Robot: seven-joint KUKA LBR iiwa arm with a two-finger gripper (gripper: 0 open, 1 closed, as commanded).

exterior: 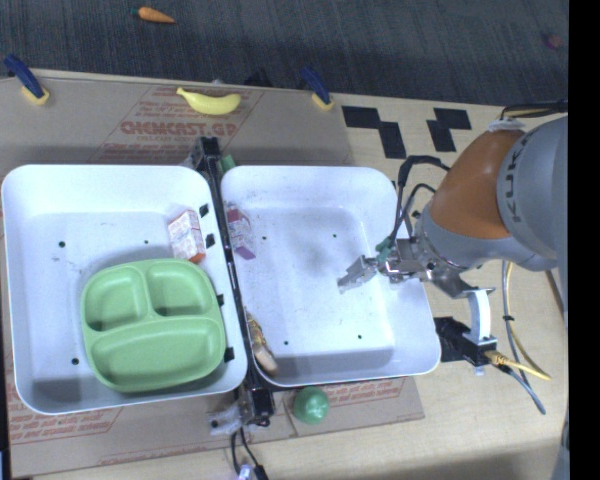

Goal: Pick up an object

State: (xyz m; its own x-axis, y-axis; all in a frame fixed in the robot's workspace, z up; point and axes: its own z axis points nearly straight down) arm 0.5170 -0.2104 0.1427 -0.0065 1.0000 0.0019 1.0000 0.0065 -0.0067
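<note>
While the gripper (358,274) hovers mid-bin, the pink packet (239,230) lies well left

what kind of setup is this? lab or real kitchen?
Likely a robot lab: two white bins clamped on a cardboard sheet, toy items like a banana and green tray, and carpet floor.

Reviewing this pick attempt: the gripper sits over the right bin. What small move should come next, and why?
Probably shift the gripper toward the bin's left wall. Nothing shows between its fingers, and bare floor of the right bin lies beneath it, while the small packet and a tan object lie along that left edge.
</note>
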